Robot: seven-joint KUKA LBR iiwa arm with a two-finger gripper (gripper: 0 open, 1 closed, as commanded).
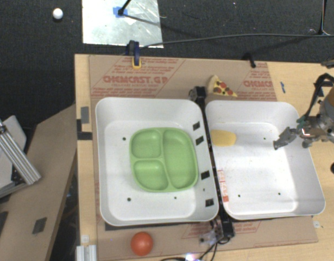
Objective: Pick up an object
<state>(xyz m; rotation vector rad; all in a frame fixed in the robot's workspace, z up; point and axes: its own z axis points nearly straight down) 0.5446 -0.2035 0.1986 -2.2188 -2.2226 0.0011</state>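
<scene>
Hovering at the right bin's (297, 203) far edge, the claw (282, 141) grasps nothing; whether it is clenched I cannot tell. Its likely target, a yellow piece (223, 138), lies well apart leftward, unobstructed.

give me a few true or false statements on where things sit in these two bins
1. The green divided plate lies in the left bin. True.
2. The yellow piece is between the fingers of the gripper. False: it lies apart from it, near the right bin's left wall.
3. The pizza slice toy lies inside the right bin. False: it lies on the board behind the bins.
4. The red ball sits outside both bins. True.
</scene>
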